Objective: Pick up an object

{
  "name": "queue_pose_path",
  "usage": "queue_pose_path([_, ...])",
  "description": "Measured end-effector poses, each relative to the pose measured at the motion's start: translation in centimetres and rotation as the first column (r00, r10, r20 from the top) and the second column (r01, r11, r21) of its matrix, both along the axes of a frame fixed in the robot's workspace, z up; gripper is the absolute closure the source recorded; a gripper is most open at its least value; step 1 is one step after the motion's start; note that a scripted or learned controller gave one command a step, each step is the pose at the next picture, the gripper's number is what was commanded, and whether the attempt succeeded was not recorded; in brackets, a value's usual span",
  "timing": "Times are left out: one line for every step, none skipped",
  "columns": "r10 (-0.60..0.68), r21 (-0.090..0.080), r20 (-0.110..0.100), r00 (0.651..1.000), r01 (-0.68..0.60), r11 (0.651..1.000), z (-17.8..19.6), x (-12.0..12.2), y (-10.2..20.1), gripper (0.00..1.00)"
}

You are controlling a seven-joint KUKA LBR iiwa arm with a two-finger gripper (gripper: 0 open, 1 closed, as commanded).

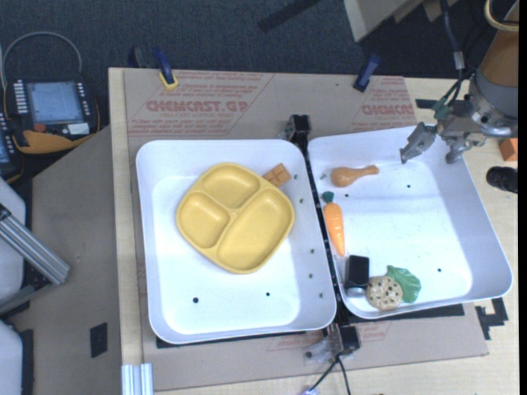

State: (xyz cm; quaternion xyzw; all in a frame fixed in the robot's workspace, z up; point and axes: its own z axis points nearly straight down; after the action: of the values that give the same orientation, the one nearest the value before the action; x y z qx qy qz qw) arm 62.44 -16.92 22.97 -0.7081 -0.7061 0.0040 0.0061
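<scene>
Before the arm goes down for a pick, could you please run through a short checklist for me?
1. Gripper carrying nothing: ok, its fingers are spread with nothing between them.
2. Gripper over the right bin: ok, at its far edge.
3. Nearest target free to grasp: ok, the drumstick lies alone on the bin floor.
4. Carrot graspable: not ok, it lies against the bin's left wall.
5. Near corner uncluttered: not ok, the black block, cookie and green leaf crowd together.
6. Gripper directly above the drumstick: not ok, it is off to the right.
</scene>
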Motion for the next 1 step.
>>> queue_pose_path([0.003,-0.003,0.013,1.000,-0.003,1.000,0.78,0.27,0.05,0.00])
